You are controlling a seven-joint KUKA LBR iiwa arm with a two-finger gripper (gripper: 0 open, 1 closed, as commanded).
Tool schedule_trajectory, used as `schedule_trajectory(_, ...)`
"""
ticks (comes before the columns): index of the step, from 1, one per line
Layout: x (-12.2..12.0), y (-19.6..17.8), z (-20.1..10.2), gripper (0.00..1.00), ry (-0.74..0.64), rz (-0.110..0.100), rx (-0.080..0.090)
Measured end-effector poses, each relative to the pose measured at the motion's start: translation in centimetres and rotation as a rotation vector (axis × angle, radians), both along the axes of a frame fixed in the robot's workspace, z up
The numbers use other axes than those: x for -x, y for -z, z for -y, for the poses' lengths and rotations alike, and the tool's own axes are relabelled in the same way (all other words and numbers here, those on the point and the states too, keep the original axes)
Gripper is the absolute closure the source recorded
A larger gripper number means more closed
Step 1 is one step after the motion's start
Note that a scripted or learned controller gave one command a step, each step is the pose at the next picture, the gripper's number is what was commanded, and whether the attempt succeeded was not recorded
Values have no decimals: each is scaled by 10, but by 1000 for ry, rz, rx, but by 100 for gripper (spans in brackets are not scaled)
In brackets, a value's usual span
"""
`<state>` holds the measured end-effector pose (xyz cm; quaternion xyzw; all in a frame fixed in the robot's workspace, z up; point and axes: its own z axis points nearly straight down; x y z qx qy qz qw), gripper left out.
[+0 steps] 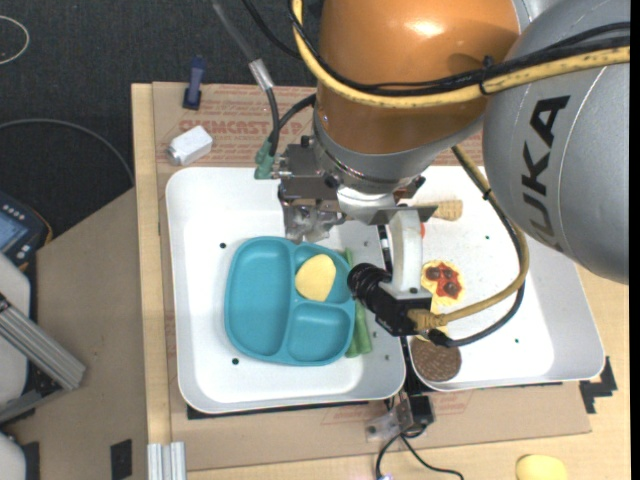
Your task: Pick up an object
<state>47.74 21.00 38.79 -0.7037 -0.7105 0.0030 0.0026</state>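
- Camera view: the arm's gripper (318, 218) hangs low over the left bin (195, 268), just above the blue tray (265, 303).
- A yellow piece (316, 277) sits in the tray's upper right compartment, just beside the tool.
- Open or closed? I cannot tell; the wrist hides it.
- Best bet: centre over the yellow piece, drop straight, avoid the tray's ridges.

My own wrist (400, 78) blocked the back of both bins, so my fingers could not be made out beneath it. A green thing (358, 330) showed as a sliver beside the blue tray (265, 303). A yellow object (538, 466) was cut off by the bottom edge.
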Motion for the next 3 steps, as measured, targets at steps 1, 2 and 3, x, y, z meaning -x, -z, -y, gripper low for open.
schedule_trajectory(1,-22,-156,-15,100,6,25,-9)
schedule_trajectory(2,0,-77,-14,100,8,-1,3)
schedule_trajectory(3,0,78,55,100,19,-11,8)
